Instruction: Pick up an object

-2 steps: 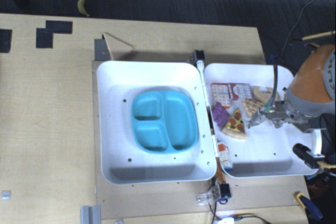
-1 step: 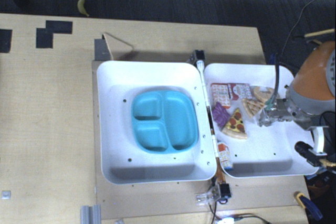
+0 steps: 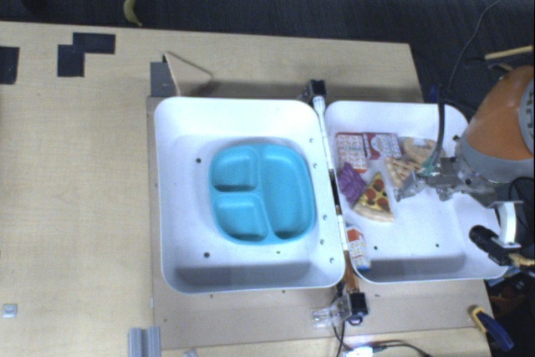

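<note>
Your claw (image 3: 410, 186) sits low in the right bin (image 3: 418, 251), just beside a pizza slice toy (image 3: 375, 198) and a waffle-like piece (image 3: 399, 168). You cannot tell how it is set or whether it has hold of anything. A printed card (image 3: 365, 148) and a purple item (image 3: 349, 181) lie near. The left bin (image 3: 180, 180) holds a blue divided plate (image 3: 261, 192). Both bins rest on the desk (image 3: 75, 205).

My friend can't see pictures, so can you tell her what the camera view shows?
A grey and orange robot arm reaches from the right into the right white bin, which holds a toy pizza slice, a purple toy and other small play foods. The left white bin holds a blue divided plate.
</note>
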Available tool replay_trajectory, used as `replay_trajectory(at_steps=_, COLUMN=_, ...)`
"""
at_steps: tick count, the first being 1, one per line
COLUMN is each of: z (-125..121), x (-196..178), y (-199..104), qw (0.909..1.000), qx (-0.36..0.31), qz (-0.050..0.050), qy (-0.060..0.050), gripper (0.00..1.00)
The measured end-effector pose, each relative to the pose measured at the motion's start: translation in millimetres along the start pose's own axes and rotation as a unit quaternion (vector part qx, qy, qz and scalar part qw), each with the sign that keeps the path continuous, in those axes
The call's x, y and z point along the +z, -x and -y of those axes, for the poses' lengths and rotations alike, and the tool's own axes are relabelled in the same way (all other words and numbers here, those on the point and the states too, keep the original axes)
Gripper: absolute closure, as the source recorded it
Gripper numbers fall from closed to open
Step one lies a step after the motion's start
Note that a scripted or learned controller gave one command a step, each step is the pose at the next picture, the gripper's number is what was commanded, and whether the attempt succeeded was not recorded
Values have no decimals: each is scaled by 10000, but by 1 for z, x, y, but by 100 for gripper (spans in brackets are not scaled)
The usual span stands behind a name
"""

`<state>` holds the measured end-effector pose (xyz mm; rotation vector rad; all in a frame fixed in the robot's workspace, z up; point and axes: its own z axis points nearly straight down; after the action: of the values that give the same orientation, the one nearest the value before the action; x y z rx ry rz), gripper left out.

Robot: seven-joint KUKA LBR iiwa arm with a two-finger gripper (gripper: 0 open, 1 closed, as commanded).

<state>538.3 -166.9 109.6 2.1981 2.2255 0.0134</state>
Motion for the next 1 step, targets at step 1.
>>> replay_trajectory(at_steps=1, z=48, x=21, y=-58, qw=10000, qx=46, qz=-4, qy=-28, gripper=0)
